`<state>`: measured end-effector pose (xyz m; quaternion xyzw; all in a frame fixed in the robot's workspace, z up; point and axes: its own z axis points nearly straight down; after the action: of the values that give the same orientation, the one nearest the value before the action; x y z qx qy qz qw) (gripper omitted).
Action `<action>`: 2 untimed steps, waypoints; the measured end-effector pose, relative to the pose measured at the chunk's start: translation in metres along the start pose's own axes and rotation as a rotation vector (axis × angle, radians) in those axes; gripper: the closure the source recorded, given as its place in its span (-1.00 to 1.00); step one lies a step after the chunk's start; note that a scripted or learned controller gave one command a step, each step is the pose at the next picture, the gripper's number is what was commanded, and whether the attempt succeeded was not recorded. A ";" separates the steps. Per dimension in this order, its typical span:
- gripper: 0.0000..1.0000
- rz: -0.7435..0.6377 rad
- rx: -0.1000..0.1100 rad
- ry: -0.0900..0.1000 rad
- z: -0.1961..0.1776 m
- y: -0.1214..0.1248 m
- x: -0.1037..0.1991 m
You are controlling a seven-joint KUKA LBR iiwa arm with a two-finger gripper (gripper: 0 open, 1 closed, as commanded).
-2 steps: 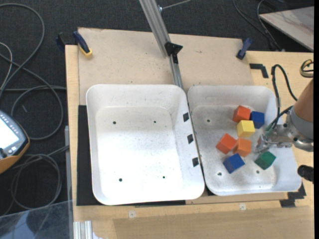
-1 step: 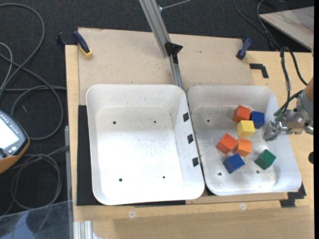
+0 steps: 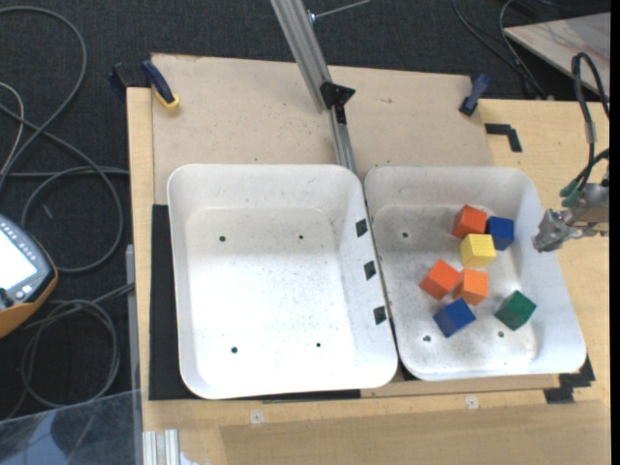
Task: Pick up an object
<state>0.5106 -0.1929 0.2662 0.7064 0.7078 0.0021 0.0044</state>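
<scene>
While the gripper (image 3: pixel 552 232) hangs at the right bin's (image 3: pixel 552 347) right rim, its state impossible to tell, the blocks lie left of it inside that bin, the blue block (image 3: pixel 500 231) nearest.

I count seven blocks at the frame's right: three orange (image 3: pixel 471 220), two blue (image 3: pixel 501 232), one yellow (image 3: pixel 478 249), one green (image 3: pixel 515 309). Two white bins (image 3: pixel 194 201).
</scene>
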 end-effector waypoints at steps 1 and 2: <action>1.00 0.000 0.005 0.002 -0.016 0.001 0.000; 1.00 -0.004 0.009 0.006 -0.014 0.000 0.054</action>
<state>0.5102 -0.1386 0.2803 0.7049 0.7093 0.0009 -0.0009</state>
